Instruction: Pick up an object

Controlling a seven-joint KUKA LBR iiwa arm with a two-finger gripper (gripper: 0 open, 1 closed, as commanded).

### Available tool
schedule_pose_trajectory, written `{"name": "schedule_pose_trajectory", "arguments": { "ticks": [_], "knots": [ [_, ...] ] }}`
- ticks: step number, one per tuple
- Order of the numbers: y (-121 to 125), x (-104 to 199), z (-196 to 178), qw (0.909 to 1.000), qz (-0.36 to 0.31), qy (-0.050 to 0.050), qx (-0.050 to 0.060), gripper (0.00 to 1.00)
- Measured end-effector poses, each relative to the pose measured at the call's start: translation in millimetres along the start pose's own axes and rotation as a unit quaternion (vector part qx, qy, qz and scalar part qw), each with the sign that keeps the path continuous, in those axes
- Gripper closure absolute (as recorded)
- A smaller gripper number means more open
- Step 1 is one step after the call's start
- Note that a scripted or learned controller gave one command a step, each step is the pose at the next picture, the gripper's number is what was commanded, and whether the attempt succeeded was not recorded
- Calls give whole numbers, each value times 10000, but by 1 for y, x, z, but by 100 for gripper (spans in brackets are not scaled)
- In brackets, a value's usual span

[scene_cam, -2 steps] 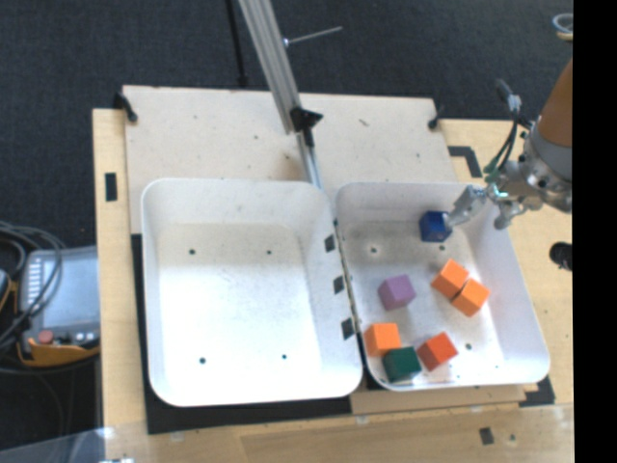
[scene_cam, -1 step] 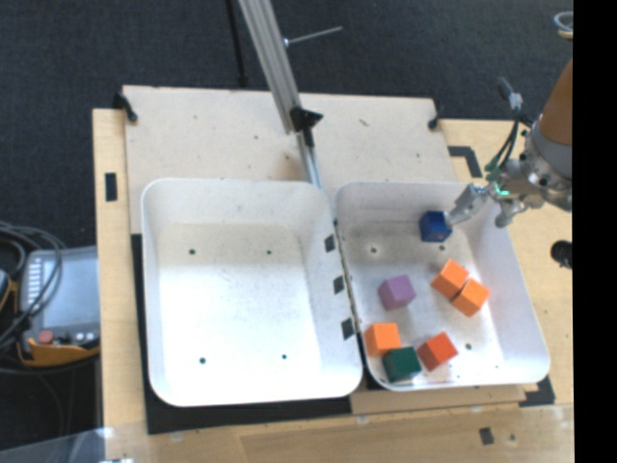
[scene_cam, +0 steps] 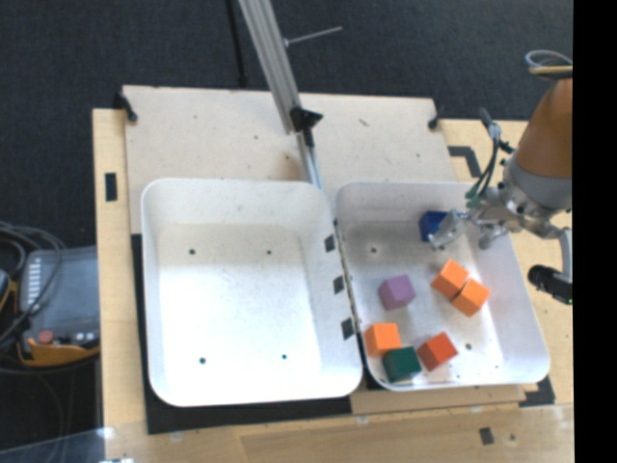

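Step in hand, approach: grey two-finger gripper, finger state not discernible, beside small blue block at right white bin's back; next, confirm block sits between fingers, then lift.

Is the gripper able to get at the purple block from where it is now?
Probably yes: the purple block lies by itself in the right bin, nothing on it, and the gripper is close above.
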State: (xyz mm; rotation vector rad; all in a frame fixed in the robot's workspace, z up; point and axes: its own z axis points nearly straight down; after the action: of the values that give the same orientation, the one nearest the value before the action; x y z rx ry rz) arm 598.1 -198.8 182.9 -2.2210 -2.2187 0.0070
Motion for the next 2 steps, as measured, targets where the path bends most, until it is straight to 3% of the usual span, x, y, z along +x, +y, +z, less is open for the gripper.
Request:
{"name": "schedule_pose_trajectory", "arguments": {
  "ticks": [1,2],
  "knots": [
    [-3,-2,63,10000,7,0,-1,0],
    [-2,-3,86,10000,19,-11,-29,0]
  ]
}}
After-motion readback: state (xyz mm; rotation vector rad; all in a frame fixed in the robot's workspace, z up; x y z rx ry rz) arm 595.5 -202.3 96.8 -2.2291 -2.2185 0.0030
